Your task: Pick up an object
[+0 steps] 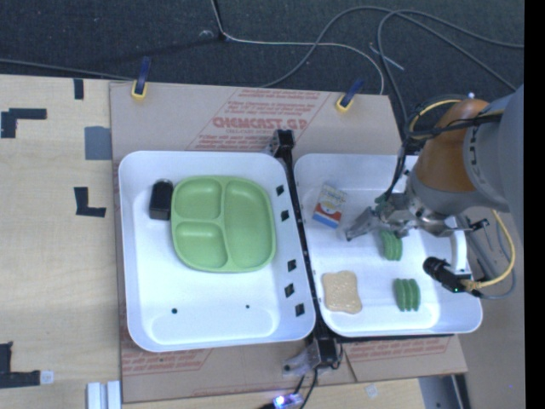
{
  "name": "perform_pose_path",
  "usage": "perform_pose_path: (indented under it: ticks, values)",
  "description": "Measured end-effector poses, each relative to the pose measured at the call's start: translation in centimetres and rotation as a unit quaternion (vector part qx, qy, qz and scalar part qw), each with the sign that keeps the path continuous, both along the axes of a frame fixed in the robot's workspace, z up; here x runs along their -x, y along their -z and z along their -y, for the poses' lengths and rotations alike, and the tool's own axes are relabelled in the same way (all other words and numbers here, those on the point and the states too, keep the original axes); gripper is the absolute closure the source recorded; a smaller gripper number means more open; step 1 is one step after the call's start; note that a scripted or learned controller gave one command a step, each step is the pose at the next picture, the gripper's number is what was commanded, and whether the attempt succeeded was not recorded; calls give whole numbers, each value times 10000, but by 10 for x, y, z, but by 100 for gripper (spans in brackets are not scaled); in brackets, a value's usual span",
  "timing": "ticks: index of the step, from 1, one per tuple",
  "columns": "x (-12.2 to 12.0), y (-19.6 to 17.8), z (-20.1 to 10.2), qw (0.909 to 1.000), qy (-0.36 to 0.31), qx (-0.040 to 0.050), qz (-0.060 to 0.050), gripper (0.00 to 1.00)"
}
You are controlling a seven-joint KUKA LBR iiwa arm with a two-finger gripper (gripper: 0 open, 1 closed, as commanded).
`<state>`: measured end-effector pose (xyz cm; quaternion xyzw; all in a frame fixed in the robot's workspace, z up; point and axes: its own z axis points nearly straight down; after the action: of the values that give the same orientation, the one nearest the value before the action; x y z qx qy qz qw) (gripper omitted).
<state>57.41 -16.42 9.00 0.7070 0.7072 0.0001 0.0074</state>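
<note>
Jaws point(385, 225) spread, over green pickle point(391, 245) in rt bin point(451, 318).

The grey arm point(477, 156) reaches in from the right, bent downward, its tool point(379, 220) held low

Green divided plate point(224, 225) in left bin point(136, 254) – black block point(160, 200) beside it
</note>
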Motion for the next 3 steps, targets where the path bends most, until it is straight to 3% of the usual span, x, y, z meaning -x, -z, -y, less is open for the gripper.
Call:
perform_pose_path:
  ticks: [1, 2, 3]
  values:
    - [-3, -13, 0, 10000, -7, 9, 44, 100]
    - [-2, -55, -3, 10000, -6, -51, -43, 100]
    - [-12, -111, -1, 10000, -9, -44, -29, 100]
